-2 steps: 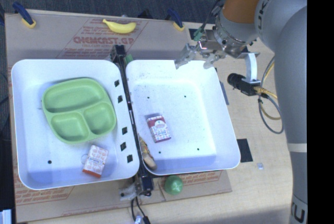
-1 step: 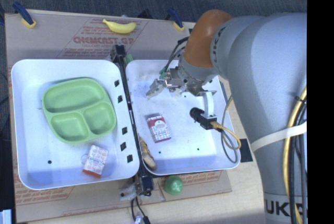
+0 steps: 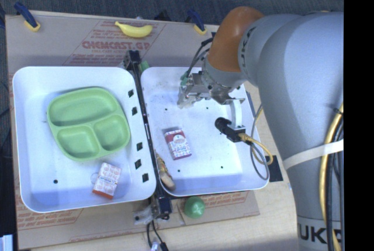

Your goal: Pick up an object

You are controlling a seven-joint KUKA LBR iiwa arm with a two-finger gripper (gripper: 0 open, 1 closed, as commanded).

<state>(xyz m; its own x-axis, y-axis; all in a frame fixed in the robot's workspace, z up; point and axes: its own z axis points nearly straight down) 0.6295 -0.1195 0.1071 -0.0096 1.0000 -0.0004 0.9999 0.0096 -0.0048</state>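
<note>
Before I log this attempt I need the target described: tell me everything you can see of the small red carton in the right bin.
The small red carton is a flat rectangular box, seemingly cardboard, with a red face, a pale printed panel at its middle and white edges. It lies flat on the floor of the right bin, slightly turned from the bin's walls, left of centre. Nothing touches it except the bin floor. The gripper is above the bin's far part, apart from the carton.

arm (image 3: 292, 98) cut off (right edge), hand (image 3: 190, 95) blurred
</note>
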